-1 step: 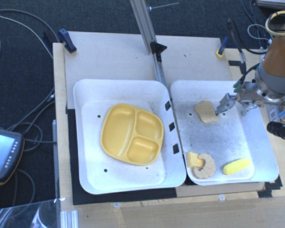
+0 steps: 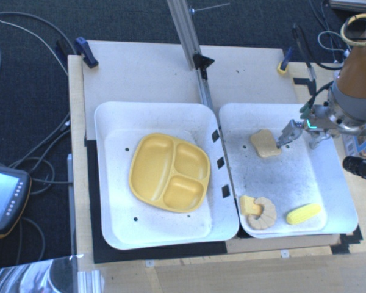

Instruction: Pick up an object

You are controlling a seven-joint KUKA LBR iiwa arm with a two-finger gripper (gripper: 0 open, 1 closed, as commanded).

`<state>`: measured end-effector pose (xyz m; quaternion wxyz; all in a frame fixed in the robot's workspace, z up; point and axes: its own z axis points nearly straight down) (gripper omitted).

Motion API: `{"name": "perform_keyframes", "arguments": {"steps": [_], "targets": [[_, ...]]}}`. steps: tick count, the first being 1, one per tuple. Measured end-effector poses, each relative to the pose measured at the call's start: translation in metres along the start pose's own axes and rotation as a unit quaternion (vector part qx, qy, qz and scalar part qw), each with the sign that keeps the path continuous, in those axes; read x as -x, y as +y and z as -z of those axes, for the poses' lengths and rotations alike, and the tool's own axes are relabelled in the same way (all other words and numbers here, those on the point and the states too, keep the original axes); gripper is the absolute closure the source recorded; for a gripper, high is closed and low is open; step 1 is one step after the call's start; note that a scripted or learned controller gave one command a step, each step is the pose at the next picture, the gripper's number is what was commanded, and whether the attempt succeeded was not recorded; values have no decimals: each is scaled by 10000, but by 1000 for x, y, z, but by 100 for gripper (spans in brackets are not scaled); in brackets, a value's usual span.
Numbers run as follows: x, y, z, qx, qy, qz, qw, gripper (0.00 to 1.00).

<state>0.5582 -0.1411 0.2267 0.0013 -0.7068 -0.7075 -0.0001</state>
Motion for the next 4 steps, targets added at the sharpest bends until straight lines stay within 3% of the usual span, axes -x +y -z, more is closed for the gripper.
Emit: {"name": "perform_keyframes", "arguments": {"steps": [3,4], "targets": [[7,-1,-137,-23,2,-2,10000,0],[6,1,-123,15,0,0,10000,100]]}}
